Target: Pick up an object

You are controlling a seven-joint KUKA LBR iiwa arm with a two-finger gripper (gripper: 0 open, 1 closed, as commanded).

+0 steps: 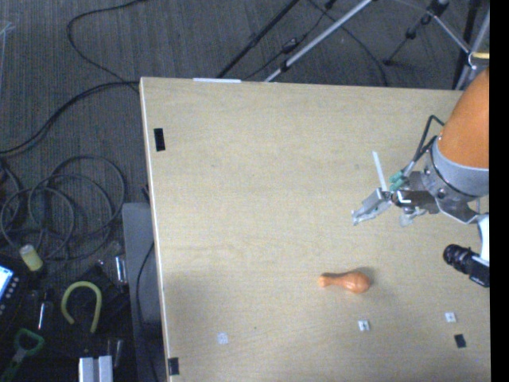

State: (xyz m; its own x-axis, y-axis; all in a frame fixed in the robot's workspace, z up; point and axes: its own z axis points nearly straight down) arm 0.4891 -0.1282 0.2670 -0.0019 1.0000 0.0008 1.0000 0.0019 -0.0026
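Arm enters from 3 o'clock, orange band visible at the frame edge. Gripper (367, 208) hangs over the tan table (254, 213), right of centre, pointing toward 9 o'clock. Fingers (362, 213) look close together with nothing between them, though they're small and a bit blurred. Orange pear-shaped object (347, 282) lies flat on the table at about 6 o'clock from the gripper, clear of it, narrow end toward 9 o'clock. Small white tags (363, 325) sit at 5 o'clock near the table's lower edge. Cables (64, 197) on the floor at 9 o'clock.
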